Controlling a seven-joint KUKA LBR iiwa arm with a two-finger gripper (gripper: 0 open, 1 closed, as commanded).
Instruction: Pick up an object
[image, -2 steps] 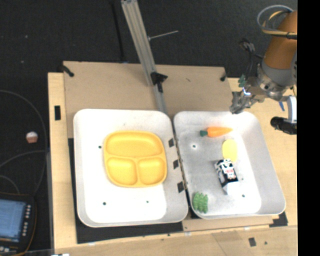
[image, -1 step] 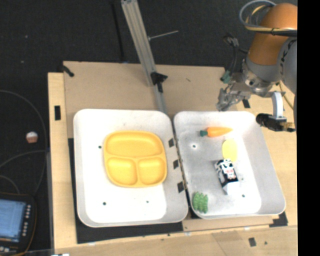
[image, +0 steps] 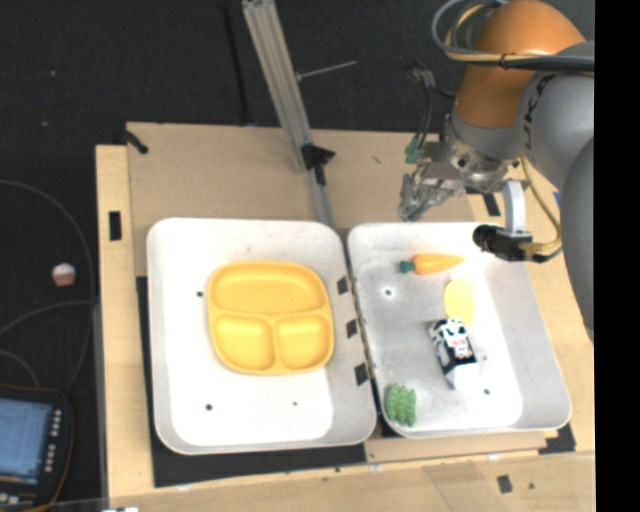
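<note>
The right bin (image: 500, 400) holds an orange carrot (image: 432, 264) near its far edge, a pale yellow oval piece (image: 459, 297) below it, a black-and-white cow toy (image: 455, 348) in the middle, and a green broccoli piece (image: 401, 402) at the near left corner. My gripper (image: 417, 203) hangs above the bin's far rim, a little up and left of the carrot, pointing down. Nothing shows between its fingers.
The left bin (image: 180, 400) carries a yellow divided plate (image: 269, 316). A metal pole (image: 285, 90) slants up from the gap between the bins. The grey arm with its orange band (image: 505, 60) fills the upper right.
</note>
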